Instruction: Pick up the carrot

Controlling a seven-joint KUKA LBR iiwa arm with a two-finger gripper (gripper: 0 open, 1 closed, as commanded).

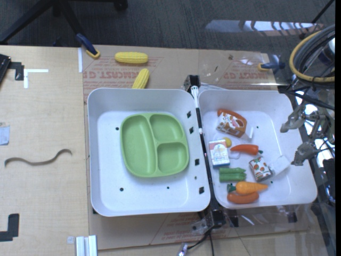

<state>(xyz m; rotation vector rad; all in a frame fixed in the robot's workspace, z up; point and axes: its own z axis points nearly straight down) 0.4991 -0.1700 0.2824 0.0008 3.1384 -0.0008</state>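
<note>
The carrot (251, 186) is seen lying on its side near the front edge of the right bin (287, 108), its thick orange body ending in a taper that points to the right and a small green tuft at its left end. It is a smooth, bright toy shape. Just in front of it, and touching it, a rounder orange-red piece (242, 198) is found against the bin's front wall. Just behind the carrot a green vegetable (232, 173) is laid crosswise, and to its right a small printed can (260, 169) is tipped on its side. Further back a small carton (219, 153), a red pepper (244, 149) and an orange packet (231, 122) are scattered.

The left bin (101, 159) is taken up by a green divided plate (155, 144) with three compartments. Two corn cobs (131, 58) are left on the bench behind that bin, one of them (140, 78) close to the bin's back rim.

The gripper (299, 140) is seen at the right rim of the right bin, well apart from the carrot, with nothing visibly held in it. Whether it is released or clenched cannot be told, since its metal parts are blurred against the clutter behind. Yellow and grey hoses (314, 52) are coiled above it
</note>
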